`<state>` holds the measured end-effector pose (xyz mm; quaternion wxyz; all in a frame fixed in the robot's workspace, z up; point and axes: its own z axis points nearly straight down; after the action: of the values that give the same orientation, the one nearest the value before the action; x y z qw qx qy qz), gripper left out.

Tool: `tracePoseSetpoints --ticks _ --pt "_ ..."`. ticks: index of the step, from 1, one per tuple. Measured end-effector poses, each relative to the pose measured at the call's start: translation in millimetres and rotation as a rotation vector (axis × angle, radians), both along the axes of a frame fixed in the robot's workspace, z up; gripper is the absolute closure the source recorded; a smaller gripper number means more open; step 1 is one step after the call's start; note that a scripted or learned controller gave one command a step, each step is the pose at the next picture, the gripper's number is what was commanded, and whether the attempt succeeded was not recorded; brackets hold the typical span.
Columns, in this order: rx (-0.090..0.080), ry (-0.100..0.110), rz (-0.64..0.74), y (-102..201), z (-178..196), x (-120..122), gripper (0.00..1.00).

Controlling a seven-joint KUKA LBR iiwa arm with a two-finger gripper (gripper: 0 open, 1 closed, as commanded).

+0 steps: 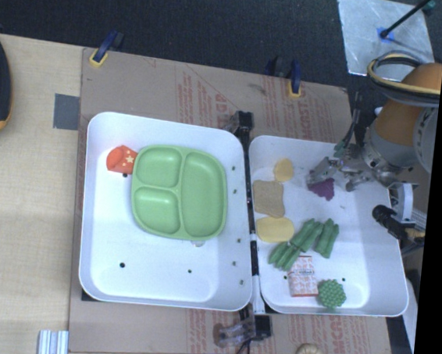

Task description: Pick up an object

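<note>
Viewpoint: one fixed camera above the bench, looking down at a slant.
Framing: both white bins sit mid-frame, left bin and right bin side by side.
Distance: moderately far, bench edges visible.
Arm: enters from the right.

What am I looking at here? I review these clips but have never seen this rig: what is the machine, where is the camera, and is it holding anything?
One camera looks down at a slant on a bench with two white bins. The machine at the right is a robot arm, grey and orange, ending in a gripper that hangs low over the right bin, next to a purple piece. Whether it grips that piece is too unclear to say. The right bin also has a yellow piece, a tan piece, another yellow piece, green beans, a small packet and a green ball. The left bin has a green plate with three compartments and a red piece beside it.
</note>
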<state>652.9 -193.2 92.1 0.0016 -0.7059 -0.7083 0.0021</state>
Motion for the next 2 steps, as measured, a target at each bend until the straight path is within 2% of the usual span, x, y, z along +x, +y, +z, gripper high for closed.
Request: tracePoseSetpoints --ticks 1,2 --pt "0.0 0.001 0.001 -0.4 11.0 0.4 1.0" --pt "0.0 0.002 0.001 -0.4 10.5 0.2 0.0"
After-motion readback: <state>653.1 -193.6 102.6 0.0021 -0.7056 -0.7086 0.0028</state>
